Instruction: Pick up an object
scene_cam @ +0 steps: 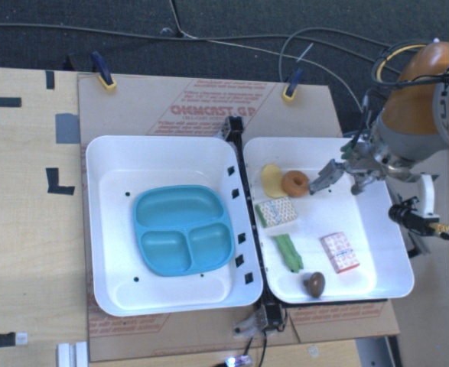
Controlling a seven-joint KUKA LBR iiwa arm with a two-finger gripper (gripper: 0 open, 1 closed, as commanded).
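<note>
Here, a pale wooden bench (25, 228) is seen under a sheet of brown cardboard (201, 105), which is fixed by two clamps; behind it a dark floor with cables is visible. Two white bins are placed side by side. In the left bin (109, 167) one blue divided tray (183, 230) is laid. In the right bin (377, 228) six things are counted: one yellow piece (272, 179), one brown ring (294, 183) touching it, one patterned packet (276, 212), one green piece (289, 251), one dark round piece (314, 284) and one small red-and-white box (340, 251). The arm (411, 105) is reached in from the right. The gripper (325, 177) is held low just beside the brown ring; whether it is spread or pressed together cannot be told.
</note>
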